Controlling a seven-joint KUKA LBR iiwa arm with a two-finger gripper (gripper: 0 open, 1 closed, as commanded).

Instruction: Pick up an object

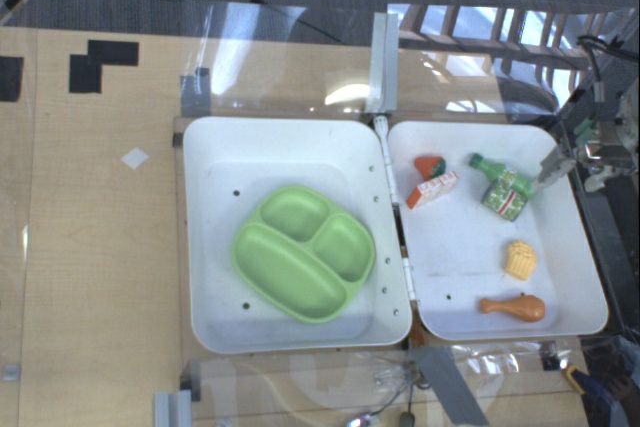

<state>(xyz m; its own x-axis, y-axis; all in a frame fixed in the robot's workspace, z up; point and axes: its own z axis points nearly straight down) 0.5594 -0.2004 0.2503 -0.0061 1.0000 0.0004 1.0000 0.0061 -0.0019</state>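
Observation:
The right bin [560, 315] holds several toy foods. A green bottle [503, 188] lies near its back right. A white and red carton [432, 191] lies at the back left with a small red fruit [430, 166] just behind it. A yellow corn piece [519, 260] and a brown drumstick [514, 308] lie toward the front right. At the bin's right rim, a grey part of my gripper [556, 167] sits just right of the bottle, apart from it, with nothing seen in its hold.
The left bin [215, 215] carries a green divided plate [304, 253]. A metal divider [396, 225] runs between the two bins. Clear plastic walls stand behind both bins, and dark equipment [605, 140] crowds the right edge.

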